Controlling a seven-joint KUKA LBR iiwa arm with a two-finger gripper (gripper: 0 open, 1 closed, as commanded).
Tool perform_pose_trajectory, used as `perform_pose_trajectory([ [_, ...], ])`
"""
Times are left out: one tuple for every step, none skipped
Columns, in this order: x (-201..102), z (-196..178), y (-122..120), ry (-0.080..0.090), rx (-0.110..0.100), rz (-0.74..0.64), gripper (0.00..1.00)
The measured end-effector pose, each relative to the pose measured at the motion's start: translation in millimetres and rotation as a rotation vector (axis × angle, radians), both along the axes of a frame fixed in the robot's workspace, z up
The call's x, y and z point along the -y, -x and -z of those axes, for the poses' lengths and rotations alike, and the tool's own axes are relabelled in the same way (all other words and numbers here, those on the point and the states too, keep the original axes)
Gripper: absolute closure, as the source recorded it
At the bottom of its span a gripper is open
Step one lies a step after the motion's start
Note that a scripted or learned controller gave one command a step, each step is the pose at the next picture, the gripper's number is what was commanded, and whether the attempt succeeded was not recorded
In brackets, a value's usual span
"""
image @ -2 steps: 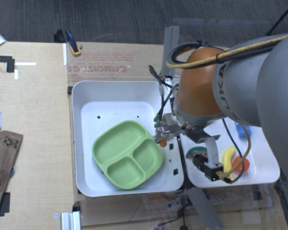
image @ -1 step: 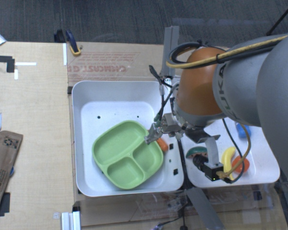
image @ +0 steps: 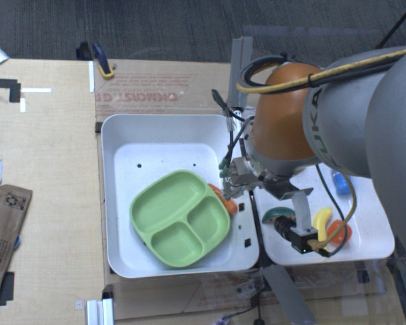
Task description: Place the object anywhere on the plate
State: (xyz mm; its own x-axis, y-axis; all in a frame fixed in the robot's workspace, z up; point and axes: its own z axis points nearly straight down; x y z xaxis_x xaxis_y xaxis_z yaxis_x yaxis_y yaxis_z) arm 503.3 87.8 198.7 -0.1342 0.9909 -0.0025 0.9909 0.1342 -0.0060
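The pale wooden worktop [image: 47,154] carries two shallow white plastic bins side by side. The big grey robot arm [image: 365,107] with its orange band [image: 284,114] reaches in from the right and hangs over the seam between them. The left white bin [image: 122,147] holds a light green, three-compartment plastic plate [image: 179,219], lying flat toward its near side and turned at a slant. The right white bin [image: 372,239] is largely covered by the arm; at its near end lie a yellow banana-shaped toy [image: 321,221], a small orange-red piece [image: 338,232] just beside it, a dark green piece [image: 279,214] to their left, and a blue item [image: 340,181] farther back. The hand [image: 231,185] sits low at the right edge of the left bin, and whether it is spread or pressed together cannot be told. The small orange object [image: 224,200] is just below it, touching or just beside the plate's right rim, on the bin floor rather than clearly inside a compartment.
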Motion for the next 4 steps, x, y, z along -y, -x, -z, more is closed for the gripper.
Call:
perform_pose_trajectory([
  [-42.3, 64.5, -1.1, -0.002, 0.0, -0.166, 1.0],
  [-14.3, 81.7, 26.6, -0.002, 0.001, -0.143, 1.0],
  [-16.4, 104.6, -25.7, -0.005, 0.004, -0.25, 1.0],
  [-14.7, 96.2, -25.7, -0.004, 0.002, -0.244, 1.0],
])
